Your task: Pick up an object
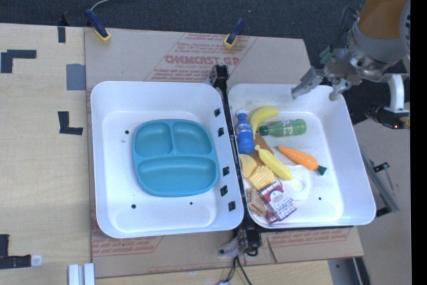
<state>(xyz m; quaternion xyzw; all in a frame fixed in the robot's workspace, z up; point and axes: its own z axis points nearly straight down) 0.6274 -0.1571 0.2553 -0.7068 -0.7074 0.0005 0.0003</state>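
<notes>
The arm (pixel 383 7) comes in from the upper right, its orange band above a grey wrist (pixel 363 60). The hand (pixel 317 88) points down and to the left, its two fingers (pixel 301 87) spread apart with nothing between them.

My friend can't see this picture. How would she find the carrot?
Look in the right-hand white bin, the one crowded with toy food, not the one holding the blue plate. The carrot lies just below the green bottle, toward the bin's right side. It is the only orange thing there, with a small green tip.
</notes>
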